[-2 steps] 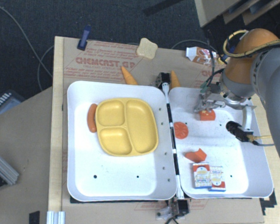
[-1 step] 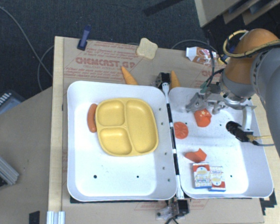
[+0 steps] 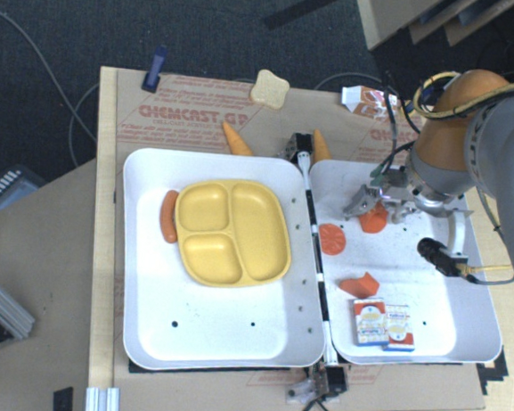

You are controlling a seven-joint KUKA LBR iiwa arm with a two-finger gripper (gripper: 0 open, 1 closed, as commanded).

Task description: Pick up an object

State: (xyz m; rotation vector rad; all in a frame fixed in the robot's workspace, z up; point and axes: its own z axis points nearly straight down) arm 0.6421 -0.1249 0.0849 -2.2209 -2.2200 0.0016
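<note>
My gripper [image 3: 379,203] hangs over the back of the right bin [image 3: 469,339], below the arm's orange band. A small red-orange piece [image 3: 374,222] lies directly under its tip, touching or nearly so; I cannot tell if it is gripped. Also in this bin are a red round slice [image 3: 331,239] near the left wall, an orange wedge [image 3: 358,284] and a small printed box [image 3: 381,325] toward the front.
The left bin [image 3: 149,316] holds a yellow divided plate [image 3: 232,231] with a sausage [image 3: 168,216] beside it. Behind the bins lie a bread piece [image 3: 270,88], two carrot pieces [image 3: 236,139] [image 3: 320,146], a blue item [image 3: 154,68] and a packet [image 3: 365,99].
</note>
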